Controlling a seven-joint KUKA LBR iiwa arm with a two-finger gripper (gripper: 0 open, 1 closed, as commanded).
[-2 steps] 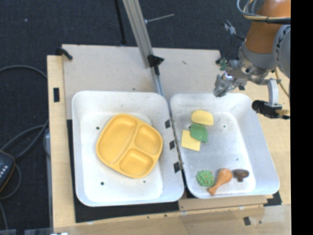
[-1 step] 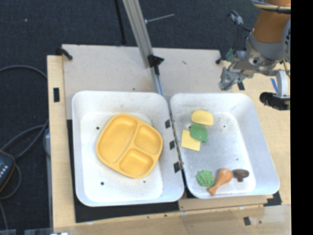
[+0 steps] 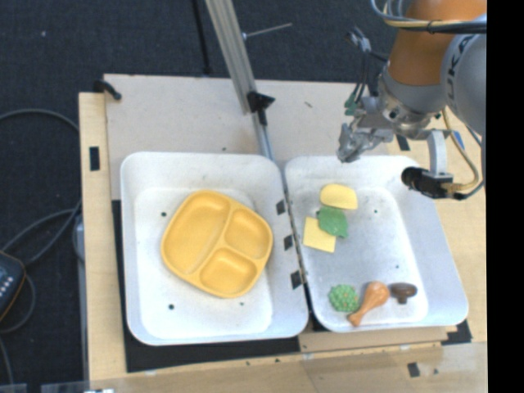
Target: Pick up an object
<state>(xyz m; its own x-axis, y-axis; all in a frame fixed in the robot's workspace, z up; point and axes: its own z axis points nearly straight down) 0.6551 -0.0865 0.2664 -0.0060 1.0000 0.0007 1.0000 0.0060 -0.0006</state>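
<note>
Nearest the camera sits the right bin (image 3: 426, 293), holding a drumstick (image 3: 368, 300), broccoli (image 3: 344, 298) and yellow pieces. Above its far rim hangs the gripper (image 3: 354, 150), carrying nothing. The approach seems underway; next it must descend onto one item.

Two white bins sit side by side: the left bin (image 3: 147, 178) carries one yellow divided tray (image 3: 217, 242). The right bin (image 3: 426, 244) carries six toy foods: two yellow pieces (image 3: 338, 196) (image 3: 318, 236), one green leaf (image 3: 333, 221), one broccoli floret (image 3: 343, 298), one drumstick (image 3: 368, 300) and one brown mushroom (image 3: 402, 291).
</note>
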